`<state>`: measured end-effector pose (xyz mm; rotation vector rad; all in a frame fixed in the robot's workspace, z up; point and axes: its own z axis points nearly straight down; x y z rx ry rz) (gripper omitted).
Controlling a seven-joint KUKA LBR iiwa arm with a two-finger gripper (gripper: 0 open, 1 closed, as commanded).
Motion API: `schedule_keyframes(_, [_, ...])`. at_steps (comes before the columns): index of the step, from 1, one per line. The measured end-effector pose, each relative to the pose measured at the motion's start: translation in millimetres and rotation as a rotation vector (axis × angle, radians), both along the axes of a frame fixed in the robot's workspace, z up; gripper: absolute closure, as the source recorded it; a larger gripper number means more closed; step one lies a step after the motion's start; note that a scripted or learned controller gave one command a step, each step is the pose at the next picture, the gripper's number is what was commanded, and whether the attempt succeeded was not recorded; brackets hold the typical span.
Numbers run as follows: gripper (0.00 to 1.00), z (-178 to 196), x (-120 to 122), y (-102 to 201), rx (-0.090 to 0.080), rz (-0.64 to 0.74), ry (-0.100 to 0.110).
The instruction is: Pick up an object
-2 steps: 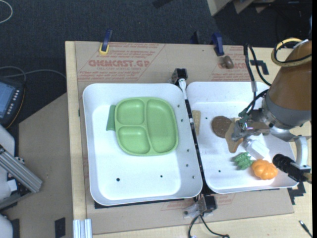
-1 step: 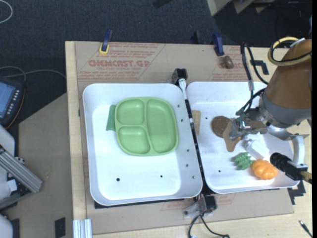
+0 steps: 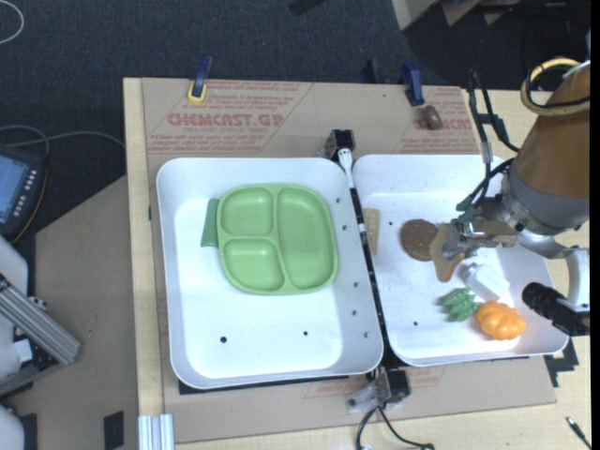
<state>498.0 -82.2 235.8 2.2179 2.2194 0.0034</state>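
Arm: reaches in from the right, orange band above the wrist, over the right bin [image 3: 412, 345].
Jaws [image 3: 450, 251]: low in the right bin beside a brown round object [image 3: 417, 239]; whether apart or together, I cannot tell.
Right bin contents: brown round object near the middle; green leafy toy [image 3: 459, 303] and orange pumpkin-like toy [image 3: 499, 320] just beside each other toward the near edge.
Left bin [image 3: 187, 336]: holds a green divided plate [image 3: 277, 238].
Table [image 3: 244, 111]: brown board under both bins.
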Motion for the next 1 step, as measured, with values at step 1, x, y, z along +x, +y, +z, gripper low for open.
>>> schedule_keyframes(1, [1.00,-21.5,2.9,1.8,0.002,-0.001,0.009])
